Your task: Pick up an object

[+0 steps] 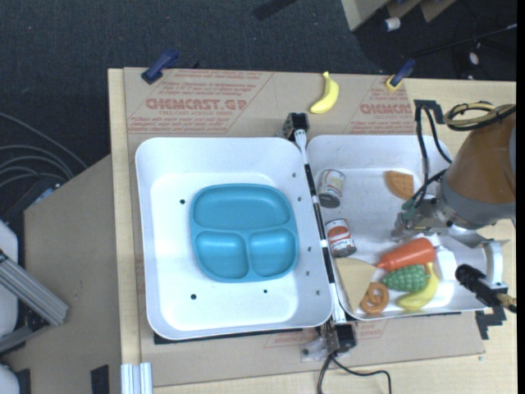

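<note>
Overhead slanted view of bench [238, 97] with two white bins. Left bin [164, 245]: blue three-compartment plate [244, 231] at centre. Right bin [361, 150]: two small cans [330, 188] [340, 237] near left wall; orange-brown piece [400, 184] toward far side; carrot [404, 254], green vegetable [408, 279], yellow item [418, 299], pretzel [375, 297], tan wedge [354, 274] clustered at near side. Arm [484, 175] over right bin; gripper [414, 220] just above carrot. Toy banana [326, 95] on bench behind bins.

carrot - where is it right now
In the camera view the carrot lies in the right bin, near its front right corner, just above the green toy and below the gripper.
</note>
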You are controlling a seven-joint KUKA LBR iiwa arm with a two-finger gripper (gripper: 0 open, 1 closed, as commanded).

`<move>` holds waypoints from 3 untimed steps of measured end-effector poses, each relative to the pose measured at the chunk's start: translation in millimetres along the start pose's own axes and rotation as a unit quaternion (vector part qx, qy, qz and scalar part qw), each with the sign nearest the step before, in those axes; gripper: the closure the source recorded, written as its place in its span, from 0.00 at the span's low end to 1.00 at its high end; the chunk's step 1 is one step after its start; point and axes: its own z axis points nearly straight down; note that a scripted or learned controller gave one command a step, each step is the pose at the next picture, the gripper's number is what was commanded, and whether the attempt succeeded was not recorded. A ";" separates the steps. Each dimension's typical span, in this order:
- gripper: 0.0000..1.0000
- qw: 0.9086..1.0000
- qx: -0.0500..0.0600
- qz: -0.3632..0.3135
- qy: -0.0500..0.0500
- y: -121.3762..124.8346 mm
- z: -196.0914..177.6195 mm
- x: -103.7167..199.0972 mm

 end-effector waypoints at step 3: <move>0.00 1.000 0.010 -0.002 0.005 122.8 30.2 -17.1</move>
